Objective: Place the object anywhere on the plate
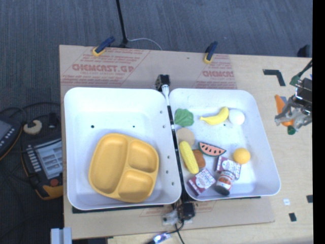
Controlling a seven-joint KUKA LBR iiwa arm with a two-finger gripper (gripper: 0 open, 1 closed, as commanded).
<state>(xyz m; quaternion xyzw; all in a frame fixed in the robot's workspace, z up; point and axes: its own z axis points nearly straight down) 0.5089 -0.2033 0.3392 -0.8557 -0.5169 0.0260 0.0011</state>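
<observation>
A yellow plate (pixel 123 166) with three compartments lies in the left white bin (pixel 96 103), nothing on it. My gripper (pixel 294 115) hangs at the far right, beyond the right bin's outer rim and over the bench. An orange toy carrot (pixel 281 103) with a green end (pixel 291 131) runs slantwise between its fingers, so the gripper is shut on it. The fingers cover the carrot's middle.
The right bin (pixel 264 136) holds a banana (pixel 216 117), a white egg (pixel 236 117), a green leaf (pixel 184 117), a watermelon slice (pixel 211 149), a corn cob (pixel 188 156), an orange (pixel 241 155) and small packets (pixel 204 179). A ridge (pixel 171 136) divides the bins.
</observation>
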